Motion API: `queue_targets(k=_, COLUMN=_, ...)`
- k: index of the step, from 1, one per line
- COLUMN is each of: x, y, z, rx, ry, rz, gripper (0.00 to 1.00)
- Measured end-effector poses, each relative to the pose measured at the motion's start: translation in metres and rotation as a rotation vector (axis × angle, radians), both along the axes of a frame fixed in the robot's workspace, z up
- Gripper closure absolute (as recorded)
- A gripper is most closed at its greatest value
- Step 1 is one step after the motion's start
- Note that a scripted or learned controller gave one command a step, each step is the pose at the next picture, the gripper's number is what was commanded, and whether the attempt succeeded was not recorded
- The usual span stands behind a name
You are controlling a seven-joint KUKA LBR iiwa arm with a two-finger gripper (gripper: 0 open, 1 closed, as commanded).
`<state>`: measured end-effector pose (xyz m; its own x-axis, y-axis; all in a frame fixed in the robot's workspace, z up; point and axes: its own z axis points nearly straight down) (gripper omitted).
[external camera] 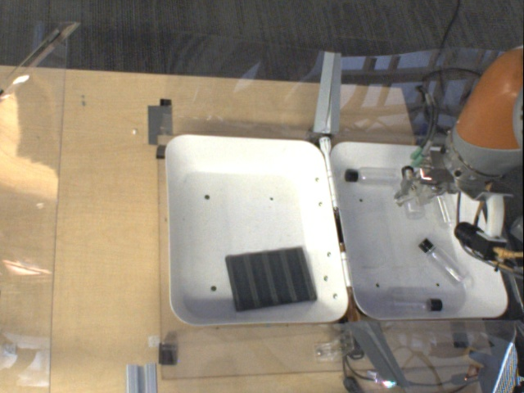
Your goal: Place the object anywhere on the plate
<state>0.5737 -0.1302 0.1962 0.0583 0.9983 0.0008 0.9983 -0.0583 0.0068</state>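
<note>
Lying in the left bin (188, 219), the dark ribbed plate (270, 278) waits near its front edge. Rightward, clear tubes with black caps (439, 256) lie in the right bin (360, 285); the end effector (417, 182) hovers above, its grip state unreadable. Descend squarely over one tube.

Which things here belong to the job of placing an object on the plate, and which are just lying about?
Part of the job:
- dark ribbed plate in the left bin
- clear tubes with black caps in the right bin
- tool

Lying about:
- cables
- metal bracket
</note>
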Motion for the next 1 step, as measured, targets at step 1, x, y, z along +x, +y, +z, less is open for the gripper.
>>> queue_targets(k=1, x=0.0289, y=0.0567, z=-0.0118, rx=0.002, ry=0.005, rz=-0.500, gripper=1.00)
